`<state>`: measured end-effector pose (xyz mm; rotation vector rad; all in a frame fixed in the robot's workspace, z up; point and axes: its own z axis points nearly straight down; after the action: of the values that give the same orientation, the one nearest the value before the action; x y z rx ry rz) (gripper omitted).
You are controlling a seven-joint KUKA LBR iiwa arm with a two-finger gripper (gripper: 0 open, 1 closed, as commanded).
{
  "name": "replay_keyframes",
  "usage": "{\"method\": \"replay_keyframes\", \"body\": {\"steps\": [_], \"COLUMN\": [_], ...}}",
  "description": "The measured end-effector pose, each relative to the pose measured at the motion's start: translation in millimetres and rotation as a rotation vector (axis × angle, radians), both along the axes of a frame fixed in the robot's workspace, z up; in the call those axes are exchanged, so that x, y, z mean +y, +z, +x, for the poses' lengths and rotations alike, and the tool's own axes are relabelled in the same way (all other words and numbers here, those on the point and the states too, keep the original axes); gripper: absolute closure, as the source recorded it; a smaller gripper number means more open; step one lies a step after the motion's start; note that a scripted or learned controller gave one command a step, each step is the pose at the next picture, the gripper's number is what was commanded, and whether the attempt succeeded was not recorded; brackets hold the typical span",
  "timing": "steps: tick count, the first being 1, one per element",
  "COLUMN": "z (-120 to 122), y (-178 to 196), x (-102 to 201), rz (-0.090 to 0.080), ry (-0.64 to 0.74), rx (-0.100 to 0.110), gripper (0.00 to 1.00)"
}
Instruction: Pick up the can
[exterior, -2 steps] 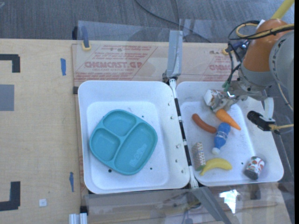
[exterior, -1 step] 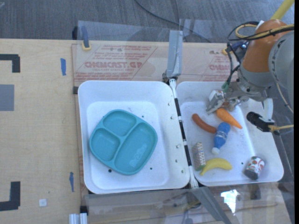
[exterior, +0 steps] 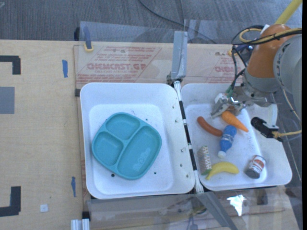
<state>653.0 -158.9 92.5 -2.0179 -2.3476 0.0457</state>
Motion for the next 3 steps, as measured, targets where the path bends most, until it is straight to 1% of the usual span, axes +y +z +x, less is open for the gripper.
{"method": "replay_keyframes", "body": {"steps": [1, 2, 3], "z": [3.2, 7.0, 9.2], "y": [20.5, -7.5, -8.8], "x": [10.3, -26.2, -39.3], "rz": [-0.007, 0.017, 0.032], "ry": [0.001, -0.135, -0.110], "rx": [-0.016, 0.004, 0.011], "gripper": [0.00, 0.00, 0.00]}}
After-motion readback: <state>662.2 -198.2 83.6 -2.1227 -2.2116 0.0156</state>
